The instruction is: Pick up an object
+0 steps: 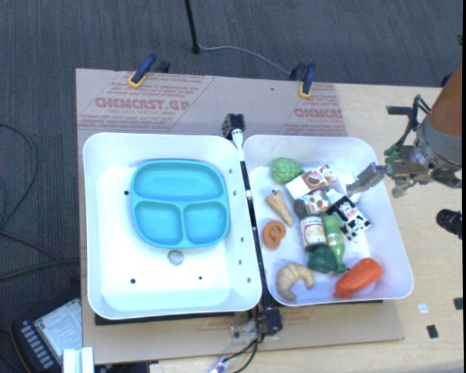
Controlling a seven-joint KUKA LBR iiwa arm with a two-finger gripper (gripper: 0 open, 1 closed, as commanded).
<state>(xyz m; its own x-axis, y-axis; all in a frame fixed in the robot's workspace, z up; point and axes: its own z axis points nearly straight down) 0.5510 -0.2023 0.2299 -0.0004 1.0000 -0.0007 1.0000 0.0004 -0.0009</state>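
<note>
— Many toys sit in the right bin (388,208): a croissant (293,279), an orange carrot (358,277), a green lump (286,169). A blue tray (179,203) lies in the left bin (109,208), on a brown board (101,103).

— And the gripper (366,179)?

— It hangs over the right bin's edge, holding nothing. Open or shut? Can't tell.

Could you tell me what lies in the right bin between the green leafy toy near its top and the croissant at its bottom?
In the camera view, between the green leafy toy and the croissant lie a tan cone and an orange ring.
</note>
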